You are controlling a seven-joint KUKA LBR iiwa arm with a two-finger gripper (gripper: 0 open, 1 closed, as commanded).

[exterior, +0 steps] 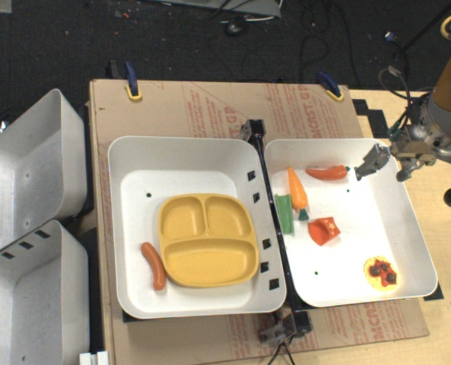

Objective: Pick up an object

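Over the right bin's (419,226) upper right corner, the gripper (388,164) is hanging with its two dark fingers spread apart and nothing between them; one finger (372,162) is angling down toward the bin's interior and the other (404,169) is sitting nearer the rim. Just to the left of that lower finger, a red chili pepper (326,172) is lying flat on the bin floor, close to the fingertip but apart from it. Below the pepper, an orange carrot (297,188) is resting at a slant with a green piece (284,212) touching its lower side, and a red chunk (324,230) is sitting near them toward the middle of the bin. A small yellow pizza slice with dark toppings (382,272) is lying near the bin's lower right corner, well apart from the rest. Across the divider, the left bin (126,204) is holding a yellow compartment plate (208,239), with a sausage (154,265) lying just beside its lower left edge.
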